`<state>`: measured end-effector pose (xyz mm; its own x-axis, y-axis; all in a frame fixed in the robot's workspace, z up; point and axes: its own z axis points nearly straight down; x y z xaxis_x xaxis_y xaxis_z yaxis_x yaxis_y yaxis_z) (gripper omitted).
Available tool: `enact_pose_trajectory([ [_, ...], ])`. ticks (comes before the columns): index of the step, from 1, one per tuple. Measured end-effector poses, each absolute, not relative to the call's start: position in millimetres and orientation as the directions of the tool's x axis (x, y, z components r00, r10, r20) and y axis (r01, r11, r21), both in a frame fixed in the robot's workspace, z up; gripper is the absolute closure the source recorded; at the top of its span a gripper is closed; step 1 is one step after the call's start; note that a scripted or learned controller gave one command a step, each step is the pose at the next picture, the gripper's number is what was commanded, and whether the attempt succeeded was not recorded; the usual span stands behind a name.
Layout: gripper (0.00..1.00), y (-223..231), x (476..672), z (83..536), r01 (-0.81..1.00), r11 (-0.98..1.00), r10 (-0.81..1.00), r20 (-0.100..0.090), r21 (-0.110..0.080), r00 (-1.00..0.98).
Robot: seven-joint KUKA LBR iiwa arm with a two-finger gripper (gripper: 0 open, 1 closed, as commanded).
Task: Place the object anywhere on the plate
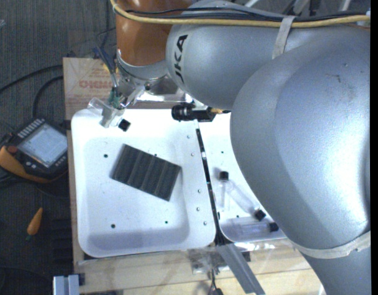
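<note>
A dark ribbed rectangular plate (145, 172) lies flat and slightly turned in the middle of the left white bin (90, 226). My gripper (112, 115) hangs over that bin's far left corner, above and left of the plate and apart from it. A small black piece (123, 125) sits right at the gripper's tip; whether it is held or is part of the gripper is unclear. In the right bin (238, 232) lies a clear object (235, 195) with small black ends, partly hidden under the arm.
The grey arm with its orange band (145, 17) covers most of the right bin and the upper right. A cardboard sheet (84, 82) lies behind the left bin. A pendant with a screen (35, 149) rests on the floor to the left.
</note>
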<state>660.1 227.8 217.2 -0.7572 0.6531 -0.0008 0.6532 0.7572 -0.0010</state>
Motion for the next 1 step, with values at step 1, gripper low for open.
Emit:
enact_pose_trajectory([
  [1, 1.00, 227.9, 660.5, 226.1, 0.654, 0.757, 0.654, -0.001, 0.000, -0.757],
])
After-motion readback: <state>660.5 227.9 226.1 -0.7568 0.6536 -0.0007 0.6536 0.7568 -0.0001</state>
